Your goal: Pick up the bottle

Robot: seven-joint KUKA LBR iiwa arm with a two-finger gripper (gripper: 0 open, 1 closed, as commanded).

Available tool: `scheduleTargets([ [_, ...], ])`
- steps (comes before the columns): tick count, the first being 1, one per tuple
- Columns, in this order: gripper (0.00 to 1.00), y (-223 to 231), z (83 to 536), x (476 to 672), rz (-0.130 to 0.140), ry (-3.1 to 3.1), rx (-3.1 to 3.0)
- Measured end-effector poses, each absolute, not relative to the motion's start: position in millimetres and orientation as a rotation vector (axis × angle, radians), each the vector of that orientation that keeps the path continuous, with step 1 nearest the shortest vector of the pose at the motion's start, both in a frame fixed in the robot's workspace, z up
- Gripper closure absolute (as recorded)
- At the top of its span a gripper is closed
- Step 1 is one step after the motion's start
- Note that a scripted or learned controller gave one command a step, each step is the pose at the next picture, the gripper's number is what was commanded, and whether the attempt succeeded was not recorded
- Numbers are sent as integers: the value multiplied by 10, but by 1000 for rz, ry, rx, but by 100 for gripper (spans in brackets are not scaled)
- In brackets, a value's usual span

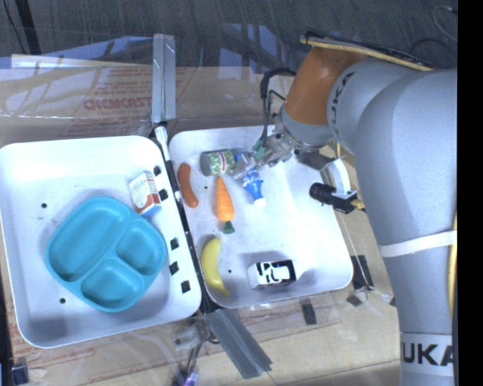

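Two bins: a left bin (pixel 16 167) and a right bin (pixel 330 256) stood side by side, inner rims touching
Bottle: a small white bottle (pixel 253 187) with a blue end lay tilted on the right bin's floor, toward that bin's 12 o'clock; it was small and a little blurred, so taking it for the task's thing was a judgement
Gripper: the gripper (pixel 266 153) hung at about 1 o'clock of the bottle, just beside its upper end; whether it touched could not be told
Gripper state: how far open it stood could not be told, and nothing was seen held in it
Neighbours: a green-labelled can (pixel 217 162) lay on its side at 10 o'clock of the bottle, a carrot (pixel 223 199) near at 8 o'clock, a sausage (pixel 187 185) farther at 9 o'clock
Far end: a banana (pixel 212 264) and a black-and-white box (pixel 272 272) sat well apart, toward 6 o'clock
Left bin: a blue tray (pixel 105 252), with an orange-labelled container (pixel 143 191) at its 1 o'clock
Weight: probably light, being so small
Stiffness: likely thin plastic, giving slightly under a squeeze
Surface: probably smooth and round, so apt to roll or slip out sideways
Where to hold: across the middle of the body, square to its long axis, not at the narrower blue end
Risk: the can and carrot left little room on the 9 o'clock side
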State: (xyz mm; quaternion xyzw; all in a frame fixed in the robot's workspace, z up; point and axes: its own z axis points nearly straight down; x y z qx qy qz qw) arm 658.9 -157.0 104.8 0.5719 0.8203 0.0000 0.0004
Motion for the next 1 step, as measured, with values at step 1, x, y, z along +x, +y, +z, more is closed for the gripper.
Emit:
scheduleTargets([
  [1,100,-1066,2104,6316,-1,2446,1972],
])
